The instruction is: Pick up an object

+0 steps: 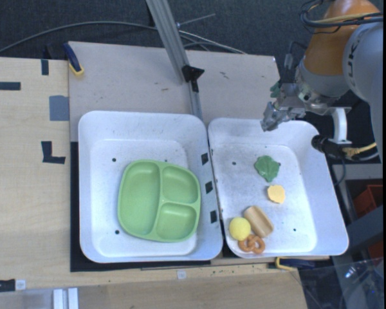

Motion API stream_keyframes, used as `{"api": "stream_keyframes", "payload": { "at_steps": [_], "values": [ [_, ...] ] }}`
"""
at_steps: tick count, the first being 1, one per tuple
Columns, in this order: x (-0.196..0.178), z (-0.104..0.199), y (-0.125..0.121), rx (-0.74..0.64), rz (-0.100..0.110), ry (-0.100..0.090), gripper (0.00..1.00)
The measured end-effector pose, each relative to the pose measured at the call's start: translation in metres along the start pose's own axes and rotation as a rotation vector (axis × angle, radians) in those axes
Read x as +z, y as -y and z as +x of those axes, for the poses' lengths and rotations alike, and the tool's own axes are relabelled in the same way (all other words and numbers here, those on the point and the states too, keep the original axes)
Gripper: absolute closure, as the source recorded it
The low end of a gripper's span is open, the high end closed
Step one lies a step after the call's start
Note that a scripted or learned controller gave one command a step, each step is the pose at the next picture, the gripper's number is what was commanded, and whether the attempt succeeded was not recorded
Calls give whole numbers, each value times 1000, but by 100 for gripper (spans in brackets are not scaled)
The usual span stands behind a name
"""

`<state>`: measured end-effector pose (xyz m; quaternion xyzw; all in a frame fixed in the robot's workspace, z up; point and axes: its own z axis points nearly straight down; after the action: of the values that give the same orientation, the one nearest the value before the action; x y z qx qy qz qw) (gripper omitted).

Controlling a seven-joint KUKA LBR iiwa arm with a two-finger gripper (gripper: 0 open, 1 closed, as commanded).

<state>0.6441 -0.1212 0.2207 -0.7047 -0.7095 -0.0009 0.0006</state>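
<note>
Green leafy toy vegetable [267, 167], small, lobed, lying mid right white bin [328, 192]; likely light, rigid plastic, best pinched across narrow middle. Tool [270, 122] poised above bin's far edge, opening impossible to tell.

The arm [367, 50] is grey and rounded, with a broad orange band [338, 34] above the wrist. Thin black cables [318, 8] loop over the band. Below it sits a darker grey metal wrist block, ending in a small dark gripper [270, 122]. A white bracket [338, 124] and a black-and-yellow cable hang beside the wrist.
</note>
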Motion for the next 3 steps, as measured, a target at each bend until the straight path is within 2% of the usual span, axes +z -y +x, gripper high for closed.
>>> {"api": "stream_keyframes", "payload": {
  "at_steps": [3],
  "values": [
    [-1,150,16,-1,3,0,100]
  ]
}}
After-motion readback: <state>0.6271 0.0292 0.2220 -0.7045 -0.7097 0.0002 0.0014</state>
